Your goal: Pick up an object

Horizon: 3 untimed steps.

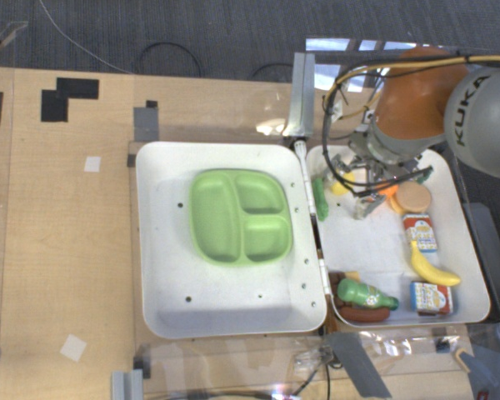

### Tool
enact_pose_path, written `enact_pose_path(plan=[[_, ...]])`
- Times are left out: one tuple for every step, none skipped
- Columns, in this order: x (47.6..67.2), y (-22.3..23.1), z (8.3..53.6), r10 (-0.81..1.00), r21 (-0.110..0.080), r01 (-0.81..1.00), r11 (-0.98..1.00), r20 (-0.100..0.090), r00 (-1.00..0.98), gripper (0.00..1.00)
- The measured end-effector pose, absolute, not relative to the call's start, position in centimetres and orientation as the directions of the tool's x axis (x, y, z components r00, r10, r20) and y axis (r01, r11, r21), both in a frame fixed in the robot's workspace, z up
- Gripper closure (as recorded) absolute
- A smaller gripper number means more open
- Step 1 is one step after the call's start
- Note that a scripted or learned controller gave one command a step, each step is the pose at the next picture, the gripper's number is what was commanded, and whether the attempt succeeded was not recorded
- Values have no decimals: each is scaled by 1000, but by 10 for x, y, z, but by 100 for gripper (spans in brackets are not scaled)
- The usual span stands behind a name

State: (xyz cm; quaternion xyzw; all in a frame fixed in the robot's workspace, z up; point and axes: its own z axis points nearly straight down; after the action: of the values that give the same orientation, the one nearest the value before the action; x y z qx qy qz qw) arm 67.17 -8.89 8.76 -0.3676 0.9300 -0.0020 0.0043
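Note:
My gripper (356, 192) hangs low over the upper left part of the right bin (362, 248), under the orange band of the arm (412, 98). A small yellow object (340, 187) and an orange piece (387, 192) lie right beside it. A green pod-like item (319, 198) rests against the bin's left wall. Further right sit a tan round disc (414, 197), a small carton (422, 232), a banana (429, 267) and a second carton (430, 298). A green bottle (362, 292) on a brown item (368, 312) lies at the front left.
The left bin (167, 290) holds a green divided plate (239, 217). Cables loop around the wrist (342, 98). A metal post (302, 90) stands behind the divider between the bins. The wooden bench (58, 240) extends to the left.

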Motion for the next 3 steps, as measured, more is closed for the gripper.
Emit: enact_pose_path(plan=[[617, -113, 111, -906, -6, -906, 424, -4, -424, 0], [645, -122, 88, -849, -9, -849, 528, -9, -528, 0], [650, -119, 102, -848, -19, -848, 530, -21, -529, 100]])
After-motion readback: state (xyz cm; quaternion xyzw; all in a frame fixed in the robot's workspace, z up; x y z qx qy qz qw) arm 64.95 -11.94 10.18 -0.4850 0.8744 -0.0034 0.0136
